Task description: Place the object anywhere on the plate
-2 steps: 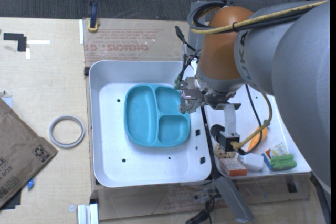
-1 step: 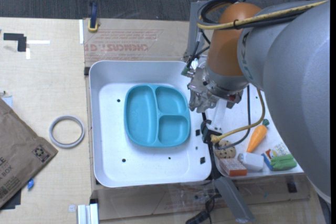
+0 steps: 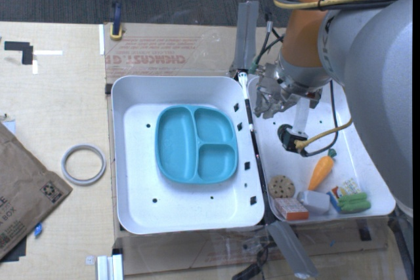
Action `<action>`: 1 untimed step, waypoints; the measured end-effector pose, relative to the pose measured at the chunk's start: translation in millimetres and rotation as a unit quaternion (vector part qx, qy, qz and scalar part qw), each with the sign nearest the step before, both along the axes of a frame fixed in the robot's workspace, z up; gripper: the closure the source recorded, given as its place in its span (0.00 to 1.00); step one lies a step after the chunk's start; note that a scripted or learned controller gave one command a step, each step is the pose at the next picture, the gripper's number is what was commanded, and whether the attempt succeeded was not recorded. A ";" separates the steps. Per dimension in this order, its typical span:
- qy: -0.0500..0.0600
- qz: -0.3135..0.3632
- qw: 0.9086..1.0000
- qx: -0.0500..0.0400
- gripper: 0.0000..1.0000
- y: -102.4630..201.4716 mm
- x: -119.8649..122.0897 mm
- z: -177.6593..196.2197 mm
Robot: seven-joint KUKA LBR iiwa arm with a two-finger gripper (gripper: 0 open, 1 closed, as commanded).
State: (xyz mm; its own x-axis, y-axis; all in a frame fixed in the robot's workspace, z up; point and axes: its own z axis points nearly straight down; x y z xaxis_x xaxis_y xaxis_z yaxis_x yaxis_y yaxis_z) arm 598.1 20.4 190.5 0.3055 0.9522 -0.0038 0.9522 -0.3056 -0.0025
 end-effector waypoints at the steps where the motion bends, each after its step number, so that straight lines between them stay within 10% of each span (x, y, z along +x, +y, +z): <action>1: 0.000 -0.127 0.992 0.000 1.00 53.3 11.5 -0.1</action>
